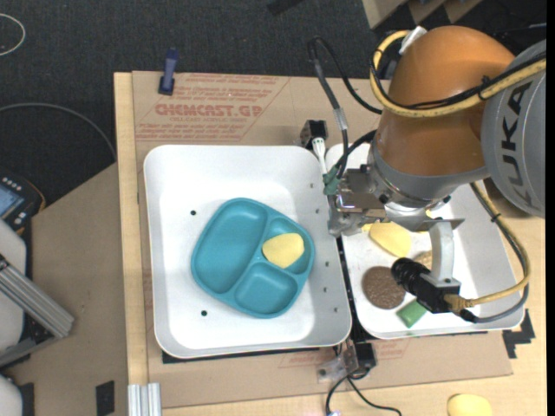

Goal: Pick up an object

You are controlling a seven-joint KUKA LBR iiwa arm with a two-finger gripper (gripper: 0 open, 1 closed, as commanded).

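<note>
The right bin (pixel 494 232) holds a pale yellow piece (pixel 390 237), a brown round disc (pixel 381 287) and a small green block (pixel 412 314) near its front. My gripper (pixel 349 215) hangs under the orange-banded wrist over the right bin's left wall, just left of the yellow piece. The wrist covers much of that bin. In the left bin (pixel 173 189) lies a teal divided plate (pixel 234 258) with a yellow lump (pixel 283 250) in its right compartment.
Both bins rest on a cardboard sheet (pixel 217 102). A blue clip (pixel 168 72) sits at the sheet's far left corner. Another yellow object (pixel 469 404) lies off the bench at the front right. Cables run past the bins' far edge.
</note>
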